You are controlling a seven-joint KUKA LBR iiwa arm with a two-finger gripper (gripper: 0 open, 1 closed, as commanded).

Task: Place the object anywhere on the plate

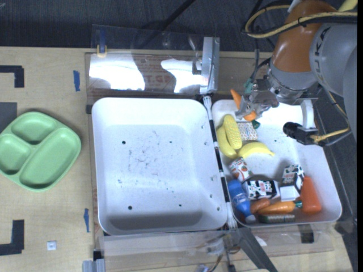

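A green divided plate lies on the wooden bench at the far left, outside both bins. My gripper hangs over the far part of the right bin, just beyond a yellow corn cob and a banana. A small orange and green bit shows at the gripper's tip; whether it is held is unclear. Nearer the front of that bin lie small cartons, a blue bottle and an orange carrot.
The left bin sits between the plate and the right bin. A clear panel and a metal post stand behind the bins. Cables loop above the arm's orange band.
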